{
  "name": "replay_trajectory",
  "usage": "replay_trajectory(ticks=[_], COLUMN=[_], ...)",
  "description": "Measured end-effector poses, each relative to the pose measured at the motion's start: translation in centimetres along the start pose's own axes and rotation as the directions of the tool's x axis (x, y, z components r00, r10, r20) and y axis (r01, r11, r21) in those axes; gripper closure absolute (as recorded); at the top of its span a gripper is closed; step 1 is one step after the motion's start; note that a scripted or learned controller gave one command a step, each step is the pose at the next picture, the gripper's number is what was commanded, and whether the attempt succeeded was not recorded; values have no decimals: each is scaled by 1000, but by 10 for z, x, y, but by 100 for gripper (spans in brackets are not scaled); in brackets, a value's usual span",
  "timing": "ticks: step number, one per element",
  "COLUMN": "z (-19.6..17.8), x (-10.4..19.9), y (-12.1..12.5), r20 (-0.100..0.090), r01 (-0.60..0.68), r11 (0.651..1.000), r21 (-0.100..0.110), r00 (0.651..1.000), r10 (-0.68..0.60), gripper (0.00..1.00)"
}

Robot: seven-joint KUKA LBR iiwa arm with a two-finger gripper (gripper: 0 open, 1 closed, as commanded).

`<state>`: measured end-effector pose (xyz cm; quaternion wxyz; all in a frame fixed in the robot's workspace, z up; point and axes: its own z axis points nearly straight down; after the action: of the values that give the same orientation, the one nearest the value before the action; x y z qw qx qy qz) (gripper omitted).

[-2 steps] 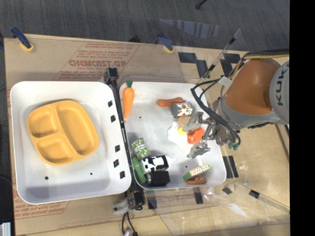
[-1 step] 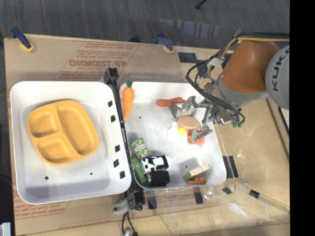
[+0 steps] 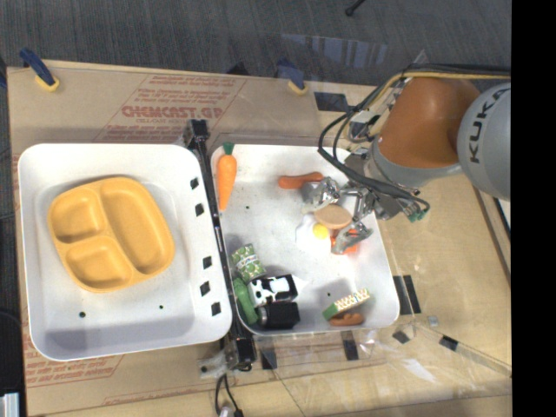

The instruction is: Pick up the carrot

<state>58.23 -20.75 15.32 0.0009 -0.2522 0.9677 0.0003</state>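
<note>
The orange plastic carrot with a green top (image 3: 226, 175) lay at the right bin's (image 3: 287, 159) far left corner, along the wall, leaving little room on that side. The metal two-finger gripper (image 3: 340, 220) hung well right of it, over a fried-egg toy (image 3: 318, 229); whether it was open could not be told. A yellow divided plate (image 3: 109, 231) sat in the left bin (image 3: 35, 259).
</note>
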Motion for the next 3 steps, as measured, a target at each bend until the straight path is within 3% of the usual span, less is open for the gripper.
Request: replay_trajectory(ticks=[1,2,3], z=[59,60,49], x=[-16,-8,-11], y=[-9,-4,-3], r20=[1,-1,2], r01=[404,372,379], r11=[915,928,925], r21=[3,-2,0], r00=[915,928,925], r10=[-404,-372,-379], gripper=[0,0,100])
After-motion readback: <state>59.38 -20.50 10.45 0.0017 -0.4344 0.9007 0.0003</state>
